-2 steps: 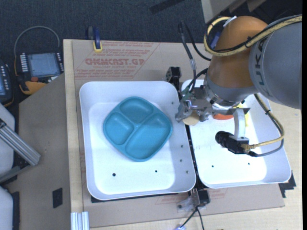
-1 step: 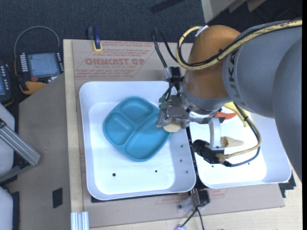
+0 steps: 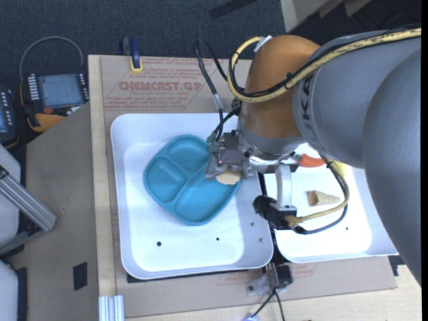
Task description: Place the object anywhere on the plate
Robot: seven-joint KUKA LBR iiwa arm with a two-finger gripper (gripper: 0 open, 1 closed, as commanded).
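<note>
Gripper (image 3: 226, 168) is positioned over the right edge of the blue divided plate (image 3: 189, 179); whether it is spread or closed cannot be told. A pale tan object (image 3: 229, 177) is seen just below it, at the plate's right rim, though contact between the two cannot be judged. The plate is tilted diagonally in the left white bin (image 3: 134, 233). The grey arm (image 3: 361, 112), with its orange band (image 3: 277, 79), is extended in from the right. In the right white bin (image 3: 334, 243) a tan wedge-shaped piece (image 3: 322, 197) and an orange item (image 3: 311, 160) are located, well apart from the plate
</note>
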